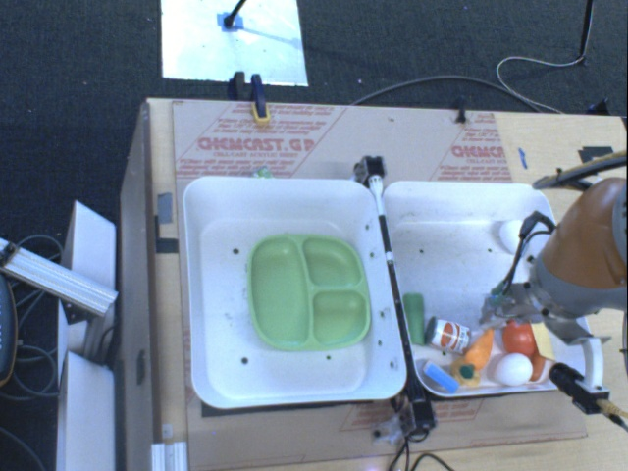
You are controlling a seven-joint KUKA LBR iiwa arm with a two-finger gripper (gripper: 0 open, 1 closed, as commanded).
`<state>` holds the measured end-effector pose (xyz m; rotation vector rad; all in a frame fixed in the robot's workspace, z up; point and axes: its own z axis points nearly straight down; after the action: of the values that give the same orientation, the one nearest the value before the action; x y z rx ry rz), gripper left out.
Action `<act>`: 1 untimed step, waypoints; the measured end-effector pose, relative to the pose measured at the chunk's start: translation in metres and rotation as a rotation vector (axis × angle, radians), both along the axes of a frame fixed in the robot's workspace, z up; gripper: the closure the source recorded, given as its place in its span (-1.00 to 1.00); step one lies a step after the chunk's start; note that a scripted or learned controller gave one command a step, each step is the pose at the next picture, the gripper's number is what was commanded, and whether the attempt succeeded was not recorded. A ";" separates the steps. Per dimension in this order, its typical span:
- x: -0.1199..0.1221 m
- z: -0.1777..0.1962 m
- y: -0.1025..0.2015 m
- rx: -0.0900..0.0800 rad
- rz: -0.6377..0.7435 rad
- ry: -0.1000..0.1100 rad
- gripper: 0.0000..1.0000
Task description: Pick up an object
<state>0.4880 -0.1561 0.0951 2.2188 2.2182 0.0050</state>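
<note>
1. Camera view, hidden parts: the arm (589, 248) comes in from the right and is cut by the frame edge. Its grey wrist and orange band cover the right side of the right bin (442, 219). The gripper (502, 309) sits low over the object pile, and the fingers are too dark and small to resolve.
2. Claw state: cannot tell whether it is spread or closed, and nothing is visibly held between its tips. It hangs just above the red tomato-like piece (519, 339) and the carrot (478, 350). Touching or just clear, can't say.
3. Task objects are bunched in the right bin's near corner:
   - green block (414, 317) upright against the divider wall
   - red-labelled can (449, 335) lying on its side beside it
   - carrot tilted next to the can
   - blue piece (442, 379) by the front rim
   - white egg (511, 369) just beside the tomato-like piece
   - another white round thing (511, 234) sits alone near the far right, partly behind the arm's cable.
4. Left bin (211, 292) holds a green divided plate (309, 290) around its centre, well apart from the walls.
5. Room: far half of the right bin floor is bare. The pile is tight against the front rim and the divider, so there is little gap between items there.
</note>
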 end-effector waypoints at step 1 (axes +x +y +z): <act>0.048 0.095 0.042 0.000 0.004 0.001 1.00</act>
<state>0.5364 -0.1139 0.1901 2.2151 2.2236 0.0041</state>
